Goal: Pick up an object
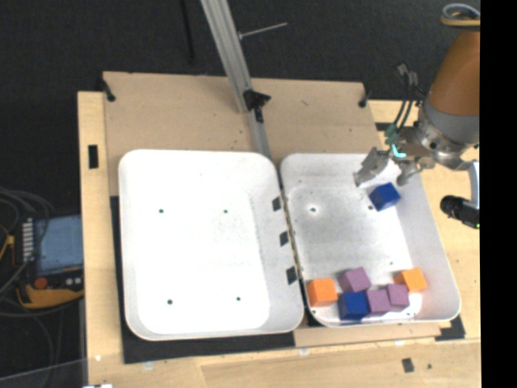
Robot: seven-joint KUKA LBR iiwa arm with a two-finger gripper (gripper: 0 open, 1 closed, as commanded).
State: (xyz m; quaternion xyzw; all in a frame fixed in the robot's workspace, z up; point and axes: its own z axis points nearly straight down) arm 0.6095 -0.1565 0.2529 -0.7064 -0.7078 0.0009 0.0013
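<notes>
near edge of the right bin (428, 241): you've got a cluster along the front wall, orange block (322, 291), dark blue block (354, 305), three purple blocks (355, 280) packed touching, and a second orange block (414, 279) at the right end. left bin (137, 217) sits beside it. further back in the right bin, a blue cube (384, 196) sits tilted, just under the gripper (389, 166). fingers look spread either side above it, released, not clamping the cube.
</notes>
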